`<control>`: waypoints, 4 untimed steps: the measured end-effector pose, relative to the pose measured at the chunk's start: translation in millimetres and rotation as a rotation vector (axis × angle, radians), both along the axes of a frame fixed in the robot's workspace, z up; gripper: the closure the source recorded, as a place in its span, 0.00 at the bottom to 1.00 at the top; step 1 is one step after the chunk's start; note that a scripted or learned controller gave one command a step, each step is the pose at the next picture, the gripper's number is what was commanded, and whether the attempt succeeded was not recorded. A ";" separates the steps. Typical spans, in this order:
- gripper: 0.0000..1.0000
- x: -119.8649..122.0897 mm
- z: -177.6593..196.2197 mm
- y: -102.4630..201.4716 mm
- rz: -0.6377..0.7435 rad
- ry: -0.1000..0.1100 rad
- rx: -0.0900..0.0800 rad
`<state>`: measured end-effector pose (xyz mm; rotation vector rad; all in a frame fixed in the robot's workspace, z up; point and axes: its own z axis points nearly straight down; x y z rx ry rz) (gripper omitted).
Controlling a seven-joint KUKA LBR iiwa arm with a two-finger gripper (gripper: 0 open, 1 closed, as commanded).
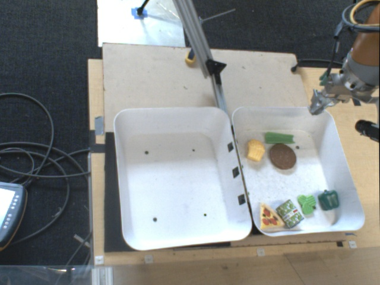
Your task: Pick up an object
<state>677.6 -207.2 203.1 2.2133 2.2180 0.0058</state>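
A grey metal pole (199, 37) slants over the bench's (255, 76) far edge; black cables (35, 153) lie on dark carpet (41, 40) left.

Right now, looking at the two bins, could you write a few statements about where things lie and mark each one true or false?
1. The brown disc lies in the right bin. True.
2. The yellow piece lies in the left bin. False: it lies in the right bin, left of the brown disc.
3. The gripper is over the far right corner of the right bin, apart from the toys. True.
4. The pizza slice lies at the far edge of its bin. False: it lies near the front edge, beside the green patterned block.
5. The green bar is between the gripper's fingers. False: it lies on the bin floor.
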 end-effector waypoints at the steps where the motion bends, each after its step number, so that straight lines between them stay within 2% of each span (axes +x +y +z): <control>1: 1.00 -0.5 66.3 1.2 0.002 -0.002 0.000; 2: 1.00 -9.0 73.6 52.6 0.008 0.005 0.004; 3: 1.00 -30.5 72.5 101.2 0.008 0.008 0.005; 4: 1.00 -44.8 56.0 152.9 0.008 0.010 0.005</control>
